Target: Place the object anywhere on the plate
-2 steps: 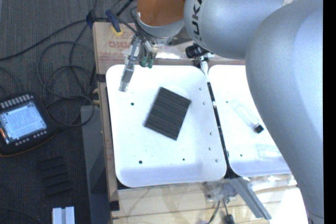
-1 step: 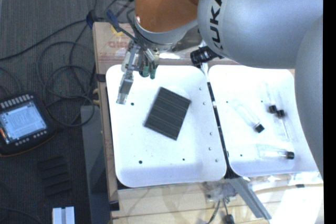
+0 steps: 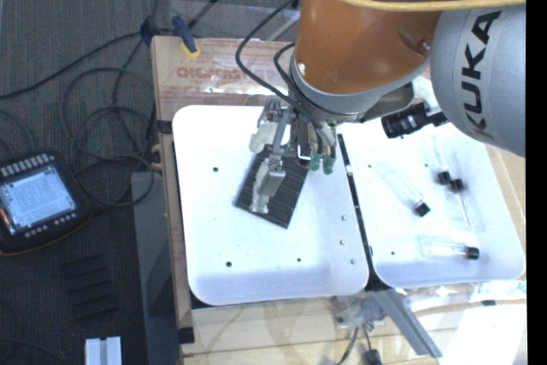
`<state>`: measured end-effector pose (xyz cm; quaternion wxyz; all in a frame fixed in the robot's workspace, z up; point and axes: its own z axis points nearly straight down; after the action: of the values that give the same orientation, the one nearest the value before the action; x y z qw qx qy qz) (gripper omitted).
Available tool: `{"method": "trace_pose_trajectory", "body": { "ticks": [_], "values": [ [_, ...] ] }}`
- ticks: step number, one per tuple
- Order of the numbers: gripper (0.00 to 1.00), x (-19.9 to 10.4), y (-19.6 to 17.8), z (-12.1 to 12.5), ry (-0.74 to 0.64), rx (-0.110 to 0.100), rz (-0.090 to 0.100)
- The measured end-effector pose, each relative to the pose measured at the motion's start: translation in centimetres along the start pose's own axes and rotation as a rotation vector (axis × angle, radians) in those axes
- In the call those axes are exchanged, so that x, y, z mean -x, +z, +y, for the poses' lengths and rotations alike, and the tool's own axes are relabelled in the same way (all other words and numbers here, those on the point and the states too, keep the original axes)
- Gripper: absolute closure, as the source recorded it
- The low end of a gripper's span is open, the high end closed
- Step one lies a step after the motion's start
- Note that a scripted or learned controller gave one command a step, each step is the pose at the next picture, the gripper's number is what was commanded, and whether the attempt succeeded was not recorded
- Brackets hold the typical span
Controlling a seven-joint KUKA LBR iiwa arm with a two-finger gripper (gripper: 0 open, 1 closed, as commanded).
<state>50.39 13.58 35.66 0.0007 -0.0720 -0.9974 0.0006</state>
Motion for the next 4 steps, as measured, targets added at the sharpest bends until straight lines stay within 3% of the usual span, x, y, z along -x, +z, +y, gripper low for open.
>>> {"method": "trace_pose_trajectory", "body": {
  "ticks": [1,2,3,4],
  "values": [
    [0.00,8.6,-7.6,-2.0,0.076,0.001,-0.001],
    [0.00,2.6,-1.4,-8.6,-0.175,0.000,0.000],
    [0.00,5.4,7.2,-7.8,-0.447,0.002,0.001],
    [0.00,9.3,-2.2,-14.9,-0.684,0.003,-0.003]
  ]
}}
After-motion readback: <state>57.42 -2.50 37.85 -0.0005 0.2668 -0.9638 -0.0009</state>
